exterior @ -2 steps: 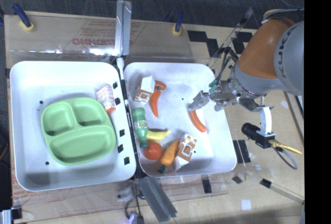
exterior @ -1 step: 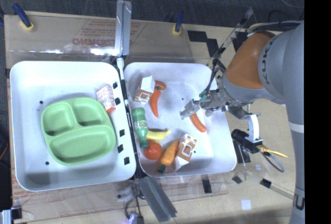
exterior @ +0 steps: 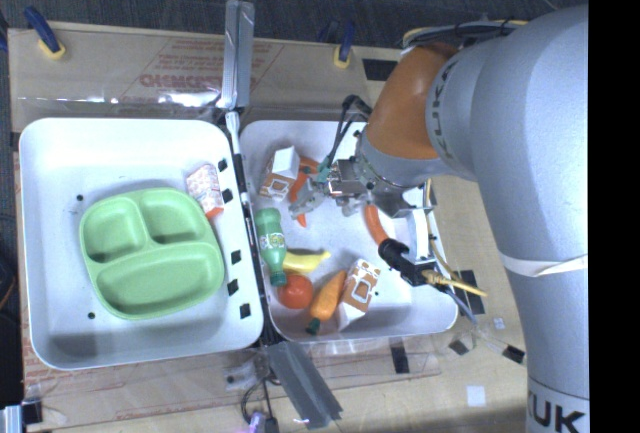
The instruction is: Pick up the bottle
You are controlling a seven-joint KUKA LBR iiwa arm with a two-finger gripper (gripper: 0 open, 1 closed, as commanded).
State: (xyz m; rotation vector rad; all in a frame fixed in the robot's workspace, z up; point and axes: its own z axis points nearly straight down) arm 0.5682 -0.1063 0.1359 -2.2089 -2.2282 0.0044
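The grey arm (exterior: 520, 131) reaches in from the right, with its orange band above the wrist, and places the gripper (exterior: 318, 189) over the upper middle of the right bin (exterior: 405, 316). Whether the gripper is open or closed cannot be told from this slanted view, and nothing can be seen held in it. The bottle (exterior: 270, 243) is green with a pale label. It lies on its side in the right bin, running lengthwise just beside that bin's left wall, below and to the left of the gripper and apart from it. A yellow banana (exterior: 306, 261) lies against the lower part of the bottle on its right side. A red tomato (exterior: 295, 292) sits just below the banana, near the bottle's lower end. A carrot (exterior: 328, 294) lies tilted beside the tomato, and a white and orange carton (exterior: 361, 285) stands just to the right of the carrot. A second small carton (exterior: 279, 173) sits near the bin's upper left, close to the gripper. An orange stick-shaped item (exterior: 374, 221) lies to the right, under the wrist. The left bin (exterior: 60, 161) holds a green divided plate (exterior: 152, 251), with a small red and white packet (exterior: 205, 187) just beside the plate's upper right corner, near the wall between the two bins.
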